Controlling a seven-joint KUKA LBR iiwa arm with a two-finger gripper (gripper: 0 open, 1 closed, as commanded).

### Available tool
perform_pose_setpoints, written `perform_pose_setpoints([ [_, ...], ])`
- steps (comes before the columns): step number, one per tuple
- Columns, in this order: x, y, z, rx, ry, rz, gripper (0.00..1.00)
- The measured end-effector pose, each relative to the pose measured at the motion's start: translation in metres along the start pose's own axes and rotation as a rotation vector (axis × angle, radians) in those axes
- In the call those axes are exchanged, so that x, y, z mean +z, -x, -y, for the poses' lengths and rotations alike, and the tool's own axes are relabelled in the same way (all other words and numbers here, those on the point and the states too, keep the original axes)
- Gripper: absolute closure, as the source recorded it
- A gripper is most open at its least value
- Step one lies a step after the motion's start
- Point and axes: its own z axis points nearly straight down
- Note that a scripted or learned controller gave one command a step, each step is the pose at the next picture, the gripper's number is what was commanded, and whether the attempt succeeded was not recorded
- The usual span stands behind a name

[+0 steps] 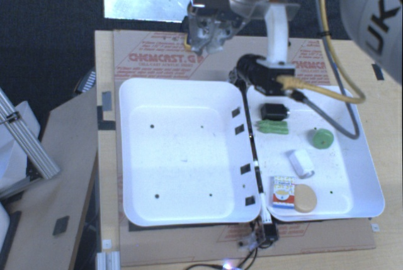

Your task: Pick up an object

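The gripper (208, 36) hangs high over the bench's far edge, above the cardboard sheet (157, 58) and beyond the far rims of both bins; whether it is open or closed cannot be told, and nothing is seen in its grasp.

All the loose objects lie in the right bin (362, 190), at roughly 5 o'clock from the gripper and well apart from it. Nearest to it is a black block (274, 111), close to the bin's far left corner. Just beside that, at its 6 o'clock, lies a green strip (272, 128). A green round piece (322, 138) sits at 3 o'clock from the strip, near the grey cable (334, 124) that loops across the bin. A white cylinder (301, 162) lies tilted near the middle of the bin. At the cylinder's 6 o'clock, by the near rim, a small box (283, 192) with red, white and yellow print touches a tan disc (306, 198) on its right.

The left bin (135, 99) lies at the gripper's 7 o'clock. A yellow cable (324, 91) runs over the right bin's far rim.
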Motion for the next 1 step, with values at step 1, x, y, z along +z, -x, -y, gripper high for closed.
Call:
perform_pose_setpoints([
  [1, 0.0070, 0.0109, -0.0555, 0.007, -0.008, 0.005, 1.00],
])
